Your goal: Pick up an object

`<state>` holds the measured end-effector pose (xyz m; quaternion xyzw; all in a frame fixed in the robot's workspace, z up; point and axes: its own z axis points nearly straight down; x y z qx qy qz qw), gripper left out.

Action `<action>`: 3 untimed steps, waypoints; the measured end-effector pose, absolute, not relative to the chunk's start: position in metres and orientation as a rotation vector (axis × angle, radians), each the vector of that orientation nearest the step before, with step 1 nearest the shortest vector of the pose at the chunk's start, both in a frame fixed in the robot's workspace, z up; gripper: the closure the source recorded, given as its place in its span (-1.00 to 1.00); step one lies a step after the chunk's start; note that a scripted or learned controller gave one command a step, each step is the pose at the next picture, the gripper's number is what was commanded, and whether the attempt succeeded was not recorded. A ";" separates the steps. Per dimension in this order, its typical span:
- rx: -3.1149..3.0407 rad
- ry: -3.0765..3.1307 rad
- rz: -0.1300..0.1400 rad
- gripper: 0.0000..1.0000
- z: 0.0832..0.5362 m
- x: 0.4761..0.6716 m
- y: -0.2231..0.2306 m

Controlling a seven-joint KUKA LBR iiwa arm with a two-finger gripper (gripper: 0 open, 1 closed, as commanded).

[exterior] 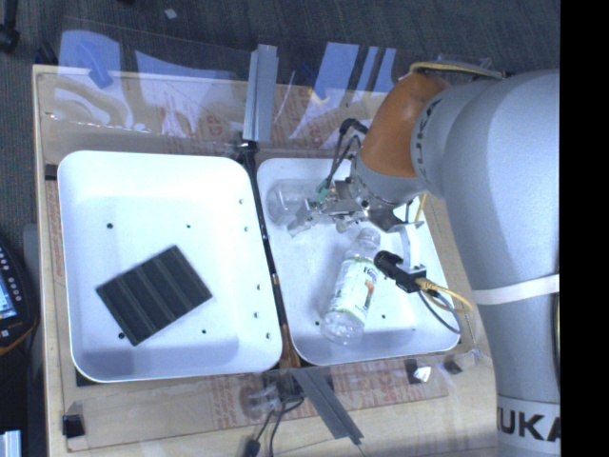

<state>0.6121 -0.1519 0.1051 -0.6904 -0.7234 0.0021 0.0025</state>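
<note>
This is a robotics lab or test cell rather than a home or shop. A large grey industrial arm [495, 217] with an orange band and part of the maker's name on its base stands at a plywood bench [43, 160]. Two shallow white bins [67, 246] sit side by side in a fixed frame, with a metal divider bar [259, 89] behind them. Loose cables [433, 293] run near the arm, and dark carpet [285, 8] lies beyond the bench.
</note>
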 end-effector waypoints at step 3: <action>-2.000 -2.440 -0.014 -1.00 0.098 0.530 -0.208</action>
